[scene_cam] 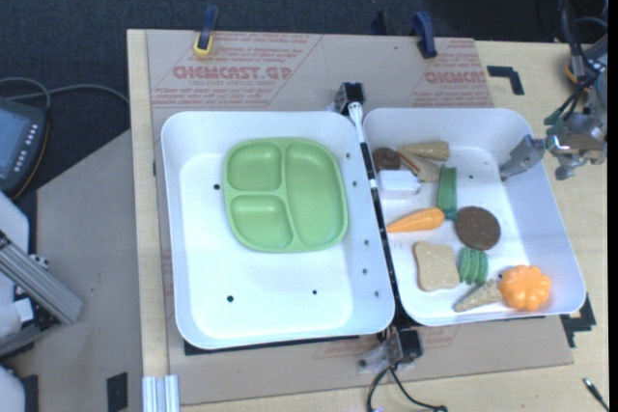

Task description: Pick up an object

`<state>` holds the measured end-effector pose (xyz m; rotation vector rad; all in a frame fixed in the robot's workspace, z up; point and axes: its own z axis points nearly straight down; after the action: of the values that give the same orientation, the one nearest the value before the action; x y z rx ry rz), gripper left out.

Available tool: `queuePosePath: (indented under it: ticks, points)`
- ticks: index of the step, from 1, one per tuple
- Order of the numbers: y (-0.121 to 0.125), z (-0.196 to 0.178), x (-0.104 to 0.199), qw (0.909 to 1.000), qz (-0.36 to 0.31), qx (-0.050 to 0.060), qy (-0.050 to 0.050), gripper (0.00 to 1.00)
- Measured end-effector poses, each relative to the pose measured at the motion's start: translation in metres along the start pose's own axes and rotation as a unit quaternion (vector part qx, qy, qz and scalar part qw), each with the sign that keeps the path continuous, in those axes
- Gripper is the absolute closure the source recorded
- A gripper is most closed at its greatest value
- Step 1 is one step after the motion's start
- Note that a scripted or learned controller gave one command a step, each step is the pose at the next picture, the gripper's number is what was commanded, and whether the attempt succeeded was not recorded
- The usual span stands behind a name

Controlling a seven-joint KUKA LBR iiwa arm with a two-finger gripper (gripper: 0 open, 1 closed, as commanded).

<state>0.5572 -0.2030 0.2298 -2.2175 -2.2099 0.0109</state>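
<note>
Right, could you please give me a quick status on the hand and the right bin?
Hand over the right bin's far right edge, holding nothing. Toy food untouched: carrot, brown patty, orange pumpkin. Nothing in the way.

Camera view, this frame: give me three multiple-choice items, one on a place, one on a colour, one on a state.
1. Where does the green divided plate lie?
A. left bin
B. right bin
C. on the cardboard

2. What colour is the little pumpkin?
A. purple
B. orange
C. white

3. Where is the gripper now?
A. over the plate
B. over the right bin's far right rim, off the food
C. pressed on the carrot

Answers:
1 A, the plate sits in the left bin.
2 B, it is orange.
3 B, it hangs at the right bin rim, touching no item.
</note>
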Motion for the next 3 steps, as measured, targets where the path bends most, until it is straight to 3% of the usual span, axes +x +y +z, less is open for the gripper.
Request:
queuePosePath:
  ticks: [1,3]
  points:
    - [0.003,-0.007,0.0,1.0,-0.002,-0.007,-0.002,0.0]
    - [-0.002,0.116,-0.008,1.0,-0.001,-0.003,0.0,0.0]
